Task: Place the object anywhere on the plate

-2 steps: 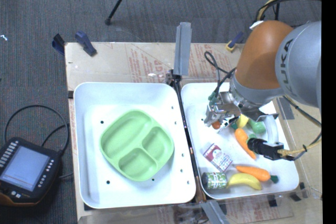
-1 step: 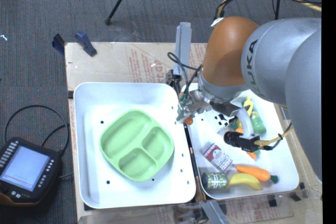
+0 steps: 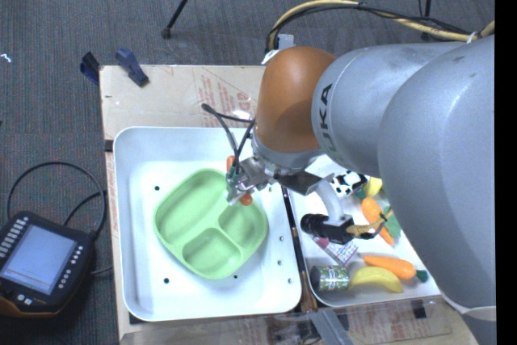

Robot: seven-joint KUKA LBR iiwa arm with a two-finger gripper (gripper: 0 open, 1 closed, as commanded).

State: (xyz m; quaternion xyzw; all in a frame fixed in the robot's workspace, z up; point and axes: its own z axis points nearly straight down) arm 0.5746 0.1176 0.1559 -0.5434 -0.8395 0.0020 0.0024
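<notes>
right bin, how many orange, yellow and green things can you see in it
orange: 2, lower carrot and upper carrot
yellow: 2, banana and yellow piece
green: 1, can
total: 5 in sight

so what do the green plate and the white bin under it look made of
Green plate: likely moulded plastic, satin finish; even pale green colour, rounded compartment ridges, soft highlights. Left bin: probably plastic too, smooth white, rounded corners; painted metal can't be excluded.
</notes>
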